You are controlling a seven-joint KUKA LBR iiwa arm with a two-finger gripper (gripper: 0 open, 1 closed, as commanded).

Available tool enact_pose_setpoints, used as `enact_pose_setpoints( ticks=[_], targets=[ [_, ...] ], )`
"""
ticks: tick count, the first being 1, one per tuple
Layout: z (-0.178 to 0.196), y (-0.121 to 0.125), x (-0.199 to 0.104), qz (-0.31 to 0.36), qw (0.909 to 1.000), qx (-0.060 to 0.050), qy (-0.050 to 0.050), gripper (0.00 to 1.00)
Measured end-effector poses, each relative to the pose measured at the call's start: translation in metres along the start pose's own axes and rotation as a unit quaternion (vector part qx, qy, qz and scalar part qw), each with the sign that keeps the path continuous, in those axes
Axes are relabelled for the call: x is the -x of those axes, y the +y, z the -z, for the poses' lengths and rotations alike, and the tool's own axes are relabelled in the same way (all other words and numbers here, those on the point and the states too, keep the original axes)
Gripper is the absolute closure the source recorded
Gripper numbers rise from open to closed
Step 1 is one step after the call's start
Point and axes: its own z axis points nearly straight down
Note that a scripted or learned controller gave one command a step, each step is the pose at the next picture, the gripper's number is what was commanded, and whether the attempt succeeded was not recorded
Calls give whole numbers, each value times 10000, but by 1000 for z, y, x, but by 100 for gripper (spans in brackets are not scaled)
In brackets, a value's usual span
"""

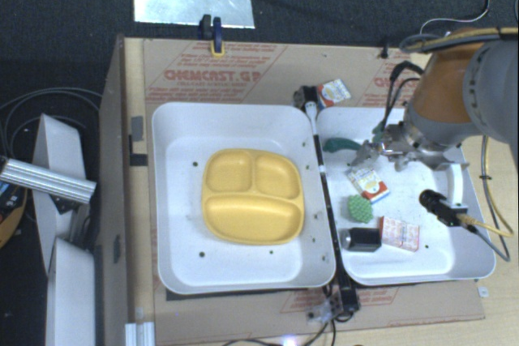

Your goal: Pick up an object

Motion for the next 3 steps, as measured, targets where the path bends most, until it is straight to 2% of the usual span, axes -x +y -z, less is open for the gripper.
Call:
enact_pose_setpoints(
  ticks=[1,2,3],
  targets=[
    [-45,-20,-8,0,10000,31,-10,0],
    [-49,-36,-1,10,10000,92,-23,0],
    [-49,-49,-5,0,9999,99,-36,0]
  ],
)
